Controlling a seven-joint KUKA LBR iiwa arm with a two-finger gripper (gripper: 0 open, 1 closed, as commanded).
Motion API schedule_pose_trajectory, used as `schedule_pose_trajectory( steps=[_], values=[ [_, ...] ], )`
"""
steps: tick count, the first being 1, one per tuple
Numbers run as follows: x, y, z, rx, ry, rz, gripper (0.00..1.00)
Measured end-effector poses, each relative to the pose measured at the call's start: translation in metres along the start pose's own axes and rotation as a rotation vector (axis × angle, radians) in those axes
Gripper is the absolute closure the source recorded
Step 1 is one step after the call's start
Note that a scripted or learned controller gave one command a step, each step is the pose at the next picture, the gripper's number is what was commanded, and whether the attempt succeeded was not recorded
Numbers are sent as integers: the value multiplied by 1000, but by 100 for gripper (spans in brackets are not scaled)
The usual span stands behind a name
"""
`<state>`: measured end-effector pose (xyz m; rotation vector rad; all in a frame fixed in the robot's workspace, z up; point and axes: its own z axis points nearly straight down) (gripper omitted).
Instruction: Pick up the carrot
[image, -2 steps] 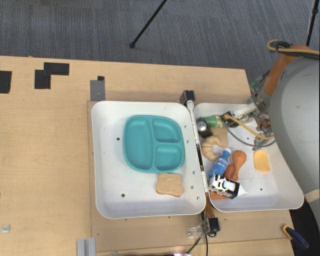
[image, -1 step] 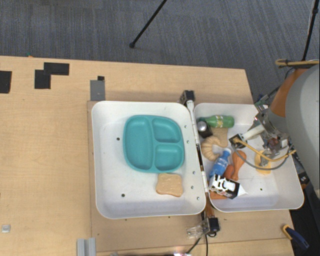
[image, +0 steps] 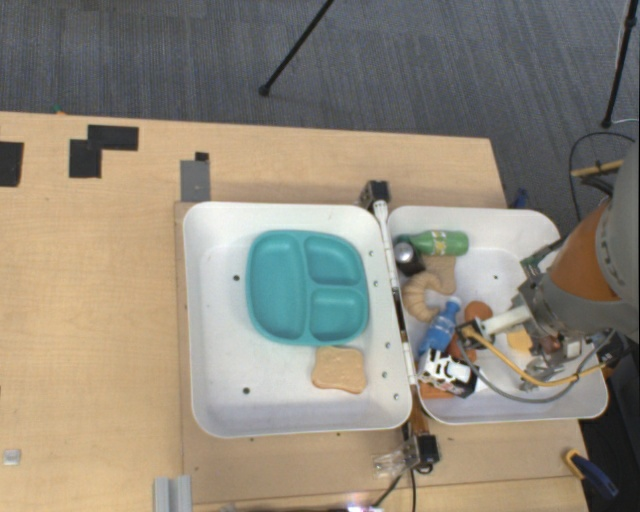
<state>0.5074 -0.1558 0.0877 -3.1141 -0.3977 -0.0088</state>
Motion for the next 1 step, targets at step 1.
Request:
schedule_pose_trajectory(
  steps=[1],
  values=[
    [-11,-24,-1,-9,4,-311,0]
  ],
)
